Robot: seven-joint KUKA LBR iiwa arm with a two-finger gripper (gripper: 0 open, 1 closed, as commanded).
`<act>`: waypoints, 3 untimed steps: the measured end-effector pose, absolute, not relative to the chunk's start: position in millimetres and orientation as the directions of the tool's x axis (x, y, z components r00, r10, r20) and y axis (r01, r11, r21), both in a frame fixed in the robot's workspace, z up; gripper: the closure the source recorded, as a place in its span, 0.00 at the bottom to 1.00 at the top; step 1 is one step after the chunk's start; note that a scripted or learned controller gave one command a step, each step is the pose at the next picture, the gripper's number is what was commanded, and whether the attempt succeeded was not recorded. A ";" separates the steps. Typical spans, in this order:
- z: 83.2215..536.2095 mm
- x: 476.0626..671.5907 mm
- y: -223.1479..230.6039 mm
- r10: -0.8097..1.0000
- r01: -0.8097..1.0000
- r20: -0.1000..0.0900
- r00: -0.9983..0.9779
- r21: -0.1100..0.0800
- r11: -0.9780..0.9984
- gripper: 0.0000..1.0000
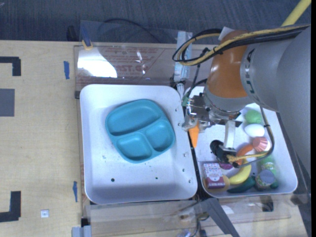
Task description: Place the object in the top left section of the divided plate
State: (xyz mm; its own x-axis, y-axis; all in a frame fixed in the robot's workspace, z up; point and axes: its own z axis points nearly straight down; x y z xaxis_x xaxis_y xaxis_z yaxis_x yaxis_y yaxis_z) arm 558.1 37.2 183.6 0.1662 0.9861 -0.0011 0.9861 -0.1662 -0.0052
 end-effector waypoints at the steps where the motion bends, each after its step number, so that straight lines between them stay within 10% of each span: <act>1: 179.9 570.8 102.6 0.986 0.986 0.001 0.166 -0.002 -0.166 1.00; 2: 180.5 571.3 100.3 0.986 0.986 0.000 0.169 -0.001 -0.169 0.00; 3: 190.7 571.9 100.9 0.986 0.986 0.001 0.167 0.001 -0.167 1.00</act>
State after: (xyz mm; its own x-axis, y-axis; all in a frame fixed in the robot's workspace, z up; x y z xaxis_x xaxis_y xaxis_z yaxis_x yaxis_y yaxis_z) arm 571.9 100.9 190.7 0.1672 0.9859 0.0008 0.9859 -0.1672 0.0011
